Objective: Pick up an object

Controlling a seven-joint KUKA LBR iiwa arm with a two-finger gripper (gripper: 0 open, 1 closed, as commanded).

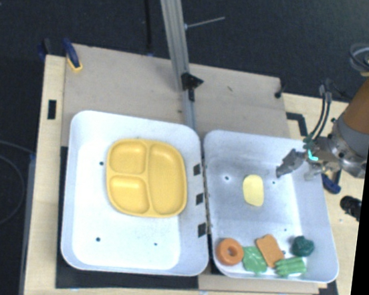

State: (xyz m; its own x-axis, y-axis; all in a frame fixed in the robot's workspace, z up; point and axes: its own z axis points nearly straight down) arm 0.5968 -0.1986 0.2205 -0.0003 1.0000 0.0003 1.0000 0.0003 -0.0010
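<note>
In the right bin (310,214) a pale yellow lump (254,190) lies near the middle. Along the bin's front edge sit an orange ring (229,250), an orange block (269,248), two light green pieces (254,261) (290,266) and a dark green piece (303,245). My gripper (309,173) hovers over the bin's far right corner, up and to the right of the yellow lump. It is open, its fingers spread with nothing between them.
The left bin (79,231) holds a yellow divided plate (147,177). A slanted metal pole (177,48) rises behind the bins. The wooden bench (112,80) shows around both bins.
</note>
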